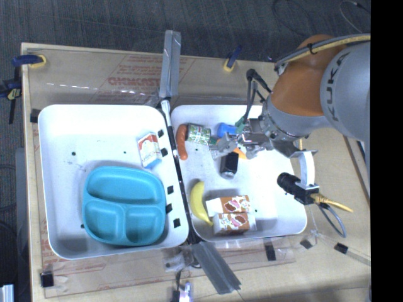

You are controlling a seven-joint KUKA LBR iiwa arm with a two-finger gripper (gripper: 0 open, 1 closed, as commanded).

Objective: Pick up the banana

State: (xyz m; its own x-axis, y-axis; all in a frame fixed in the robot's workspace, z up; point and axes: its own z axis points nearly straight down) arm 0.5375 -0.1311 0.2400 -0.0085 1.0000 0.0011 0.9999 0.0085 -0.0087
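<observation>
The yellow banana [199, 201] lies in the right bin [277, 222], near its left wall and toward the front, running roughly front to back. My gripper [234, 146] hangs over the middle back of the same bin, up and to the right of the banana and well apart from it. A small dark cylinder [229, 164] sits just under the gripper; I cannot tell whether it is touching it.
A snack box [230, 214] lies right beside the banana. A reddish sausage [182, 141], a green can [199, 134] and a blue item [227, 129] sit at the right bin's back. The left bin [56, 168] holds a blue divided tray [126, 205] and a small carton [148, 150].
</observation>
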